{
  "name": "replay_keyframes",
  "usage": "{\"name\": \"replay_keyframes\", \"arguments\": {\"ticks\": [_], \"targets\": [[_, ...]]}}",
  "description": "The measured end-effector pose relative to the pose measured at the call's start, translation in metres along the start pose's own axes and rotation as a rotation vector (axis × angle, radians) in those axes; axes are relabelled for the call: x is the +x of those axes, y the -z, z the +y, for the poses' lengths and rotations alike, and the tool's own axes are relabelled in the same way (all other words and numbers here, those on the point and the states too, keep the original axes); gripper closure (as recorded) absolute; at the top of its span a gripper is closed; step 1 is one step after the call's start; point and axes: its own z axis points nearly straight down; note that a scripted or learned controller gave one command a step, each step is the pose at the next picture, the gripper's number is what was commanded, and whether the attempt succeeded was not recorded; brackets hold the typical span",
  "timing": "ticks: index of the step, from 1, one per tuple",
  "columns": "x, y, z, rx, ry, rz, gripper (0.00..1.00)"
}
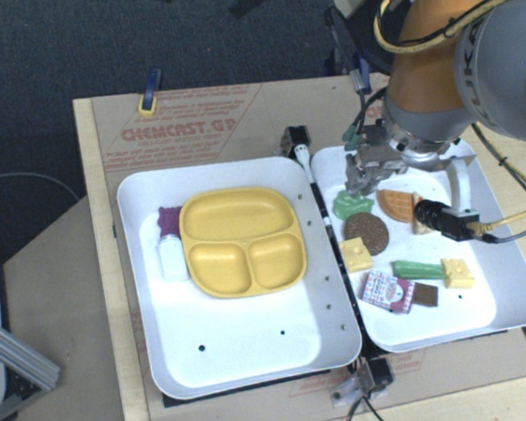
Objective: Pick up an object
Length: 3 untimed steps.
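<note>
Nearest, along the front of the right bin [510, 304]: one patterned pink-and-white packet [383, 290], one dark brown block [426, 296], one green bar [417, 269], one pale yellow piece [457, 273]. Farther back: one yellow cube [356, 254], one dark round disc [365, 231], one tan wafer [398, 205], one green lump [352, 206]. In the left bin [222, 351]: one yellow divided tray [243, 239], with one white bottle [171, 259] and one purple item [169, 219] tucked at its left edge. Reaching in from the right, grey arm [500, 55] with orange band bent downward over the right bin's far end. Gripper [365, 176] low, just above the green lump; opening impossible to tell. Both bins side by side on a cardboard-covered counter [188, 128].
</note>
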Motion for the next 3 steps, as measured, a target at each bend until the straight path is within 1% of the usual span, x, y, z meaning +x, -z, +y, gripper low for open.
{"name": "replay_keyframes", "arguments": {"ticks": [1, 2, 3], "targets": [[0.034, 0.019, 0.006, -0.001, -0.002, 0.0, 1.0], [0.028, 0.009, 0.015, 0.0, -0.006, -0.002, 1.0], [0.032, 0.019, 0.007, 0.002, -0.005, -0.001, 1.0]]}}
